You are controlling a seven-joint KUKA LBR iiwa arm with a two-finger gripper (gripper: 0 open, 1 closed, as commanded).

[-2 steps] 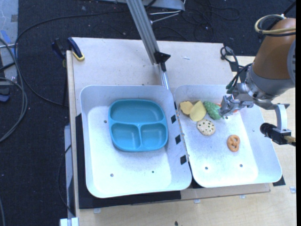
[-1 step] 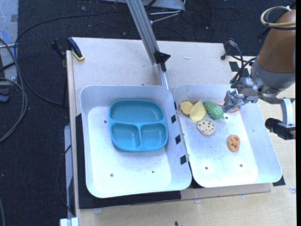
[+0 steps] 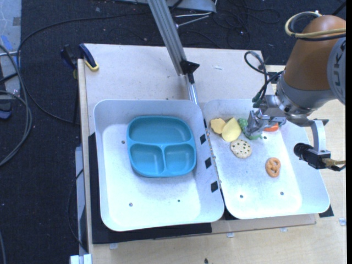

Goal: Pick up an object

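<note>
My gripper (image 3: 254,128) reaches down into the right bin (image 3: 286,197) at its upper middle. Its tip sits at a green thing (image 3: 245,130) and beside an orange-red thing (image 3: 270,128), both partly hidden by it. Just left of it lie two yellow pieces (image 3: 226,128). A pale cookie with dark chips (image 3: 241,148) lies below them. An orange pretzel (image 3: 273,166) lies to the lower right of the gripper. I cannot see anything between the fingers.
The left bin (image 3: 110,197) holds a blue divided plate (image 3: 161,146). A slanted metal pole (image 3: 168,29) comes down to the seam between the bins. Black clips (image 3: 210,161) sit along that seam. Cables lie on the dark floor around the bench.
</note>
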